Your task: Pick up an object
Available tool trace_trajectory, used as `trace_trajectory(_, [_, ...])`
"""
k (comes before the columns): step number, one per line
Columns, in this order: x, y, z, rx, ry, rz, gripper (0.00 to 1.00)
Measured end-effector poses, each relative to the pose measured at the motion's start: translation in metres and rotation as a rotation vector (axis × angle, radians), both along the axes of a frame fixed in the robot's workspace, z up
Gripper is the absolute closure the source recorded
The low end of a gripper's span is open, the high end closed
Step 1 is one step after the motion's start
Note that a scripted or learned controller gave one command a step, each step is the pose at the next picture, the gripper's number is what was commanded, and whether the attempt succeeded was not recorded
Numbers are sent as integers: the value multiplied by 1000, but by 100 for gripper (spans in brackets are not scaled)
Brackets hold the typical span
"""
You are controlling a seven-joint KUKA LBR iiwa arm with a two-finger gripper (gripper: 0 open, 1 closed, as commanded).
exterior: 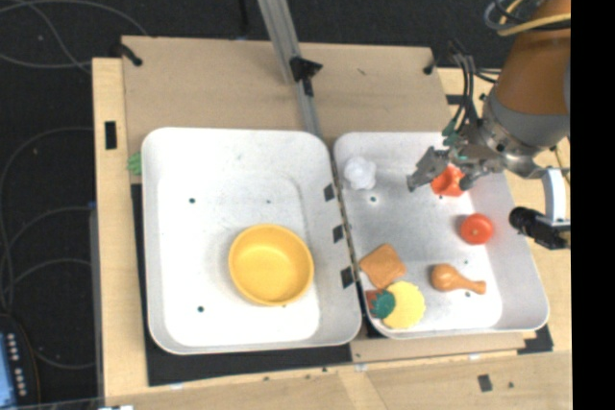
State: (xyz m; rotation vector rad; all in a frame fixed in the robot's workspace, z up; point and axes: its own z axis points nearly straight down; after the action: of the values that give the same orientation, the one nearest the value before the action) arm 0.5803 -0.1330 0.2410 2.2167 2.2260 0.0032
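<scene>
The gripper [444, 172] is hanging over the right white plastic bin [423, 147], at the end of the grey arm with the orange band [534, 62]. A small orange-red plastic piece [446, 182] is sitting between its two dark fingers, so the gripper is closing on it and seems to be holding it. I cannot tell if the piece is off the bin floor or touching it.

I am guessing the grab step is in hand now. The next move is calling for a straight, slow lift, keeping the squeeze tight so the small piece is not slipping out.

Other things are lying in the same bin. A round red ball like a tomato [477, 228] is sitting near the gripper, looking smooth and shiny. A tan toy shaped like a chicken leg [454, 279] is lying below it. A brown square block like toast [382, 264] is resting at the left side, touching a round yellow soft-looking lump [407, 304] and a small green piece [384, 304]. A pale see-through cup shape [359, 173] is standing near the top left corner.

In the left white plastic bin [183, 206], a smooth yellow plastic bowl [271, 264] is sitting open side up.
</scene>
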Motion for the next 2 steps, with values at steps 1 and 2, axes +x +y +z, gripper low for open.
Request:
trace_trajectory(1, [0,0,0,0,0,-1,0])
trace_trajectory(2, [-2,-2,-42,-4,5,-6,0])
